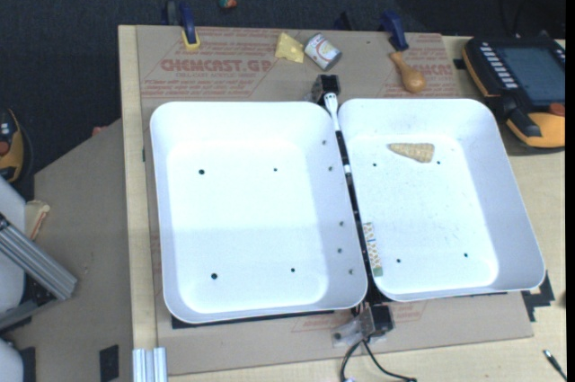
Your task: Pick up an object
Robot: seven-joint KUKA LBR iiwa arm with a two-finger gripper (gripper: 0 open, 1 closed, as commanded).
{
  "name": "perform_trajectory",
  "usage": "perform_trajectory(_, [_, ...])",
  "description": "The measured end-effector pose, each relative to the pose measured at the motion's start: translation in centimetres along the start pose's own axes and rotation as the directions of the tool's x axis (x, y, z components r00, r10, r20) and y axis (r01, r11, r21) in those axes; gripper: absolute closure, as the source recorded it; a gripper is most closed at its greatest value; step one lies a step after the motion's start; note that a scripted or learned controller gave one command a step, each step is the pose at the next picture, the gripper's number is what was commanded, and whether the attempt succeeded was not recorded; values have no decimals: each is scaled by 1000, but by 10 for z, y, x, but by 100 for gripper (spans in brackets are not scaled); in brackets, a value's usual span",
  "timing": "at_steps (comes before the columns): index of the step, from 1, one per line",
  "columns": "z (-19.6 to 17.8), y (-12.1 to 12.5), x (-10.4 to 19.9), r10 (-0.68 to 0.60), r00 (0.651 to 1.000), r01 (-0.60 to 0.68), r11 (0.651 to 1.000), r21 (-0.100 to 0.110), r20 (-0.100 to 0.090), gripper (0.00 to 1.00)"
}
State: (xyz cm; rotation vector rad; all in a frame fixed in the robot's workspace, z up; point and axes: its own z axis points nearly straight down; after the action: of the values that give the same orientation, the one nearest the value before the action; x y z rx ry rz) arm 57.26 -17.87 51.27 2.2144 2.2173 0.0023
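Cardboard sheet (225,66) with red lettering covers the bench, and two white bins sit on it side by side, rims touching. Left bin (180,137) is the near twin of the right bin (503,218). Off to the right, a teach pendant (526,75) with orange trim rests by the board's edge. Down to the small stuff now: a tan wedge (411,152) lies alone in the right bin, toward its far wall. Behind the bins, a brown knob (409,76), a yellow chunk (289,48) and a little white block (322,51) lie on the cardboard. Claw wide or narrow, I cannot tell.
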Motion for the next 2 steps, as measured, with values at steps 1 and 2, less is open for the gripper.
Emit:
perform_trajectory(1, [121,1,67,-5,1000,5,1000,18,-9,100])
perform_trajectory(2, [71,-62,-51,13,1000,-13,1000,0,3,100])
